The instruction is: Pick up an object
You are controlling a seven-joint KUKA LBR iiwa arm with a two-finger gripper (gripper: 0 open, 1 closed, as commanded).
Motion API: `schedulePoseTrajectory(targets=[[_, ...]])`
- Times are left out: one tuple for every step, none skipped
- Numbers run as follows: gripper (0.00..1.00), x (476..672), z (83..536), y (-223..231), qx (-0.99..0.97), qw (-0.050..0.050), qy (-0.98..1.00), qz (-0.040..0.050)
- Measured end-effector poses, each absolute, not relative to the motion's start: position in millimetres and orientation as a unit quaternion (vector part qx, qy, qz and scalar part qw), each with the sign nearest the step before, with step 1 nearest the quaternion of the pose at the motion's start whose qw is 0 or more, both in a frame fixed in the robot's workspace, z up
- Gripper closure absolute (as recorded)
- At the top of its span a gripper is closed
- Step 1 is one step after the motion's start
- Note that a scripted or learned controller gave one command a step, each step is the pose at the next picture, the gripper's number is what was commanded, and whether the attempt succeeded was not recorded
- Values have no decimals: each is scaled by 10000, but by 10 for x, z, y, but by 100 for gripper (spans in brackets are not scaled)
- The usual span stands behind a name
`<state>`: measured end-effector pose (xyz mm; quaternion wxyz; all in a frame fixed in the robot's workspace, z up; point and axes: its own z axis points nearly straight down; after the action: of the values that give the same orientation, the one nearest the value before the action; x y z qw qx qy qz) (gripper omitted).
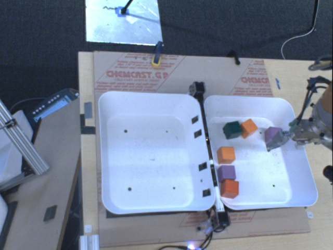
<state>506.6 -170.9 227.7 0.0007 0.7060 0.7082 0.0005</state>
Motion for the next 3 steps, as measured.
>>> schedulePoseTrajectory(targets=[[0, 5581, 1226, -1132, 7035, -27, 7107, 0], [0, 6093, 827, -955, 7044, 15, 7098, 10], [100, 6081, 955, -972, 7053, 14, 7089, 12]])
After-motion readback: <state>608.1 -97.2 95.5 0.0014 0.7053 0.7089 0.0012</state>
